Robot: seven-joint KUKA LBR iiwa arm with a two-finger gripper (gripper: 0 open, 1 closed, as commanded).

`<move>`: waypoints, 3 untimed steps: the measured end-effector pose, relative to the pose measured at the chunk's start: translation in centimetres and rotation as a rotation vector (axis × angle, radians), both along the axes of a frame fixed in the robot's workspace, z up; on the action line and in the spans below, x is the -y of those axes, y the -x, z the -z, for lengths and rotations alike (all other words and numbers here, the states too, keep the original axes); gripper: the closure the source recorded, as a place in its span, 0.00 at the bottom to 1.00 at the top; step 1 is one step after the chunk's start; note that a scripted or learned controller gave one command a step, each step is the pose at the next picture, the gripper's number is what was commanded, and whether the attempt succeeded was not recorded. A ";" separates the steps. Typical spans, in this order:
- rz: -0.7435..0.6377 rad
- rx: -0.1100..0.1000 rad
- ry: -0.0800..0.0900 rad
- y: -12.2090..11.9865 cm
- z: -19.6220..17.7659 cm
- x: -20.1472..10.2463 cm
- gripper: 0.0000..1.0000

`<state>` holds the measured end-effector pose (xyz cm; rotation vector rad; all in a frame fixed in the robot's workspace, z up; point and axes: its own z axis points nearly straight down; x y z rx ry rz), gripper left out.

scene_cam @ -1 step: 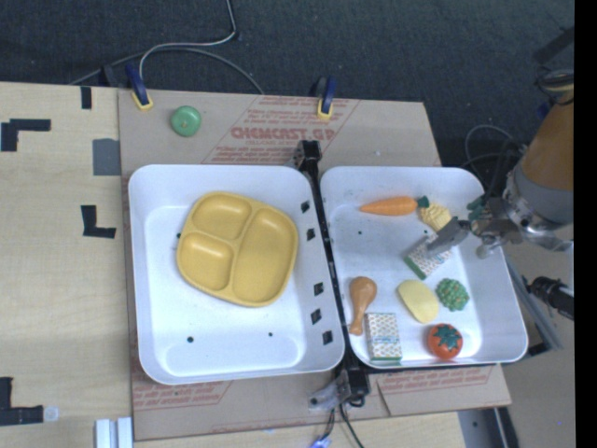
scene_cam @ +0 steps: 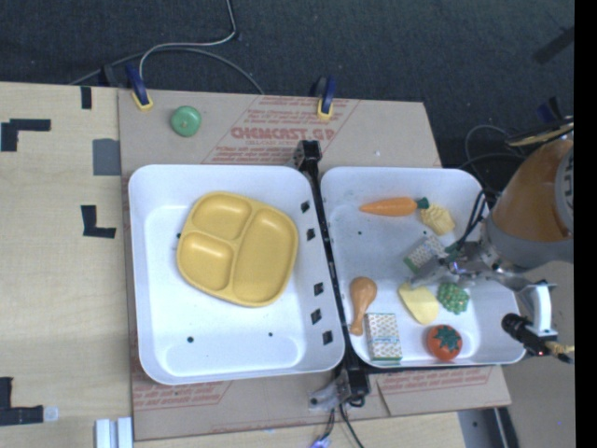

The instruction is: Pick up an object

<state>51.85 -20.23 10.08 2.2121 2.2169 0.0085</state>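
Note:
The right bin (scene_cam: 373,180) holds several toy foods: an orange carrot (scene_cam: 387,207), a yellow corn piece (scene_cam: 436,218), a tan drumstick (scene_cam: 360,300), a yellow wedge (scene_cam: 418,303), a green bunch (scene_cam: 453,297), a red tomato (scene_cam: 444,342) and a small printed box (scene_cam: 383,336). My gripper (scene_cam: 427,253) reaches in from the right. It is low over the bin's middle right, just below the corn and above the yellow wedge and the green bunch. Nothing is visibly held in it.
The left bin (scene_cam: 154,278) holds a yellow divided plate (scene_cam: 237,247). A green ball (scene_cam: 186,120) lies on the cardboard behind the bins, near two clamps (scene_cam: 326,96). The orange-banded arm (scene_cam: 532,203) hangs over the right bin's right rim.

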 end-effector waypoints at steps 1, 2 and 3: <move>0.002 0.011 0.008 1.8 1.0 -6.4 0.00; 0.002 -0.009 -0.001 -3.5 -5.0 -1.1 0.00; 0.001 -0.009 -0.001 -3.9 1.4 -2.0 0.00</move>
